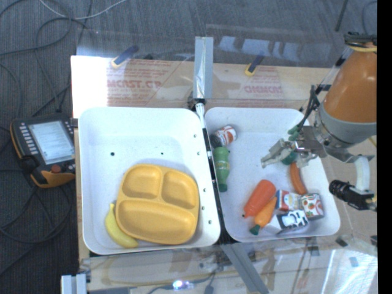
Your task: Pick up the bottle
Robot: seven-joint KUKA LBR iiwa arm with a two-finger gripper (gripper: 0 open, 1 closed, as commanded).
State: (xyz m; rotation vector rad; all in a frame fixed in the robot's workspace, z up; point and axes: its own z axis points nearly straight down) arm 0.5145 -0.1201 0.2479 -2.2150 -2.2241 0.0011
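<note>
1. The left bin carries a yellow divided plate near its front edge, with a banana tucked under the plate's front-left corner.
2. The bottle, green, lies on its side in the right bin, along that bin's left wall and just beside the divider between the two bins. A small can lies just behind it, toward the bin's back-left corner.
3. Two orange carrots lie near the bin's front edge; small cartons sit at the front-right corner.
4. The gripper hovers over the right half of the right bin, well apart from the bottle. Its fingers appear spread, with nothing between them.
5. Step in hand, as judged: approach; no grasp is made yet.
6. The next move calls for travel toward the bin's left wall, alignment of the fingers across the bottle's narrow width, and a descent that clears the wall and the can.
</note>
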